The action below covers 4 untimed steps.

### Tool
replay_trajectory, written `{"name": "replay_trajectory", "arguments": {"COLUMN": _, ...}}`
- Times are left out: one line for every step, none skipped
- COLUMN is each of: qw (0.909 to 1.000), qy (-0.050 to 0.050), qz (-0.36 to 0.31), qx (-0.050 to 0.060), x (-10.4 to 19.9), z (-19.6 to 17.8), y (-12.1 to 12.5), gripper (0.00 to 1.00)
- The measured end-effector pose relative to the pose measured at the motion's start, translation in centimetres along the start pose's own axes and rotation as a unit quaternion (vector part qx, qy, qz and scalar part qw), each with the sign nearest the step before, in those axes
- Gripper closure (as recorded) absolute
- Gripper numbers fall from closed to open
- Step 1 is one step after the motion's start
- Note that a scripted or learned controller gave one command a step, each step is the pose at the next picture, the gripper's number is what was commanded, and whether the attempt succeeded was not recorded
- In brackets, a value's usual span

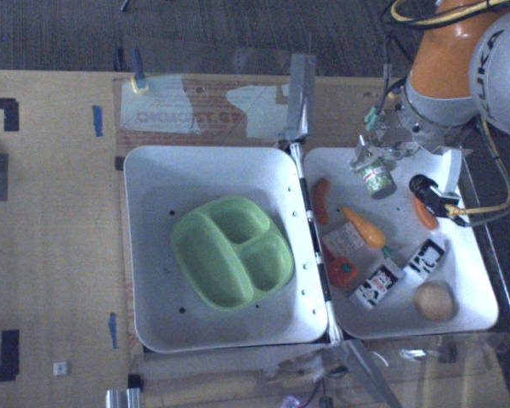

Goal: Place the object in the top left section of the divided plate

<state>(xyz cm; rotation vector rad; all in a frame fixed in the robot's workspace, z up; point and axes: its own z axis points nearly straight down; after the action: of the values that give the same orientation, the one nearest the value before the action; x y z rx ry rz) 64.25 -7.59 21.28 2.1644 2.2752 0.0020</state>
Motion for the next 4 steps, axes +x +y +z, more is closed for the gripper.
{"name": "replay_trajectory", "arguments": {"qw": 0.9999, "qy": 0.000, "qz": -0.016, "qx": 0.002, "x": 6.3, "z": -3.0, "y": -2.8, "gripper": 1.00}}
{"name": "replay_trajectory", "arguments": {"qw": 0.9982, "qy": 0.000, "qz": -0.061, "qx": -0.001, "x": 10.3, "z": -4.9, "y": 1.1, "gripper": 1.00}}
{"name": "replay_trajectory", "arguments": {"qw": 0.9909, "qy": 0.000, "qz": -0.135, "qx": 0.001, "x": 13.1, "z": 1.0, "y": -3.3, "gripper": 1.00}}
{"name": "replay_trajectory", "arguments": {"qw": 0.9794, "qy": 0.000, "qz": -0.202, "qx": -0.001, "x": 10.7, "z": 2.7, "y": 0.4, "gripper": 1.00}}
